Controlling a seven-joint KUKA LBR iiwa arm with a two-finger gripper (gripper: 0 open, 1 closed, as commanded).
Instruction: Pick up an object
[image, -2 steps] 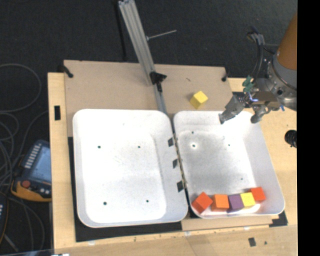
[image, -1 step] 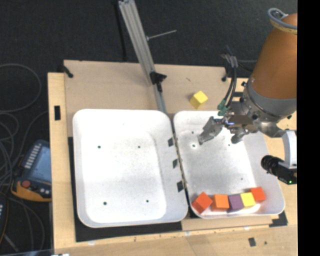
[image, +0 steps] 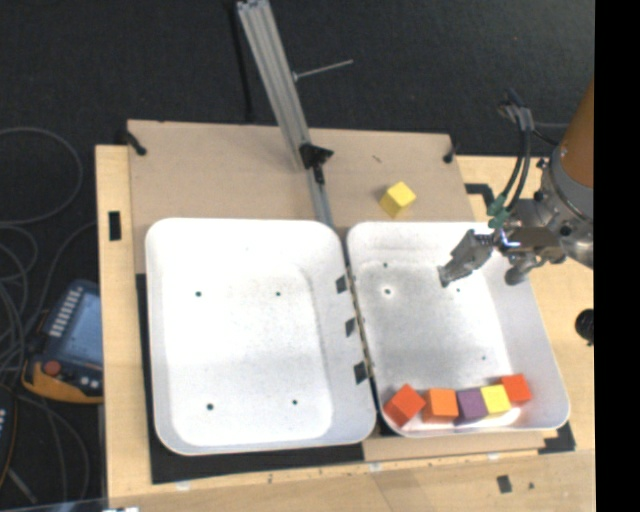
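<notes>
The grey two-finger hand (image: 462, 262), apparently empty though its spread is unclear, hovers over the right white bin (image: 520, 330), far from the coloured cubes (image: 460, 402).

We see the gripper (image: 462, 262) hanging over the upper part of the right bin (image: 520, 330), its dark fingers pointing toward that bin's left side with nothing visible between them. Along the right bin's near wall sits a row of blocks, touching one another: a red-orange block (image: 405, 403) at the left end, then an orange block (image: 441, 402), a purple block (image: 470, 403), a yellow block (image: 495, 399) and a red block (image: 516, 388). Beyond the right bin's far rim, a yellow cube (image: 397, 198) rests on the bench (image: 230, 170). The left bin (image: 245, 330) touches the right bin's left edge.
</notes>
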